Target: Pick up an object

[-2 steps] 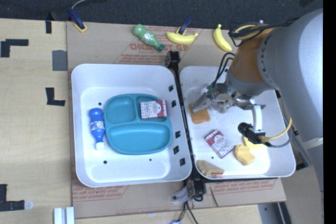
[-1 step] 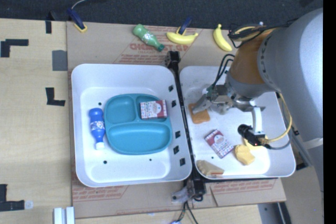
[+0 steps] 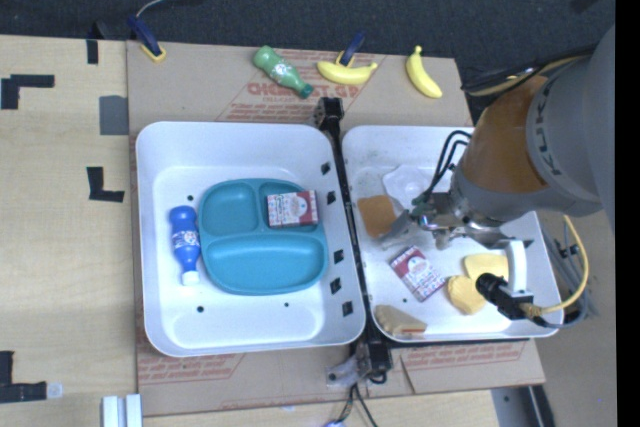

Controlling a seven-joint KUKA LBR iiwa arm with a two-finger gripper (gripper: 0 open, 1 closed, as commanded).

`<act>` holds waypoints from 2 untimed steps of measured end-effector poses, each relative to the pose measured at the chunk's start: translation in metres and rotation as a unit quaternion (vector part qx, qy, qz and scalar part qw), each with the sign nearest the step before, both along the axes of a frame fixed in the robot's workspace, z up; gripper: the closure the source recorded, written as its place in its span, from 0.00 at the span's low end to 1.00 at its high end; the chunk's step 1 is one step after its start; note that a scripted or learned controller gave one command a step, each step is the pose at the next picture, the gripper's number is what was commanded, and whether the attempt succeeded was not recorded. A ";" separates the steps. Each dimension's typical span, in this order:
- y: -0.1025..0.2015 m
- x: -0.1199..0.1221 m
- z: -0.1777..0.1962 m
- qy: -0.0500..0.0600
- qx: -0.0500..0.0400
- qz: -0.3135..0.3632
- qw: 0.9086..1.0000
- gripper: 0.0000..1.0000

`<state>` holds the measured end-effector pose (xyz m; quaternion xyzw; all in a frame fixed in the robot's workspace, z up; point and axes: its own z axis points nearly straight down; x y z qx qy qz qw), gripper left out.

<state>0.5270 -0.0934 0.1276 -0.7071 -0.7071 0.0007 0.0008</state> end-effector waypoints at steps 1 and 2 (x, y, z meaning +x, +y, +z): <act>-0.006 -0.012 -0.042 -0.002 0.000 0.000 1.000 0.00; -0.011 -0.027 -0.041 -0.005 -0.001 0.001 1.000 0.00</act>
